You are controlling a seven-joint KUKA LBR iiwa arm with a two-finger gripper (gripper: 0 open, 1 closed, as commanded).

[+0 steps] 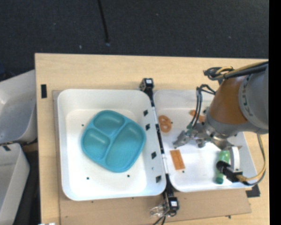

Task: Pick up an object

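Pretzel (165,123), orange block (178,160) in right bin (178,100), teal tray (113,140) in left bin (65,125)

blue divided plate (113,140) in left bin (65,172); pincer (193,138) over right bin (196,184) near pretzel (165,123).

No text, label, brand, number or sign can be read anywhere here. The blue divided plate (113,140) at nine o'clock is plain, the two white bins (65,172) carry no print, and the small black tabs along the divider (155,139) between them are too small to make out (if they bear any marking at all).
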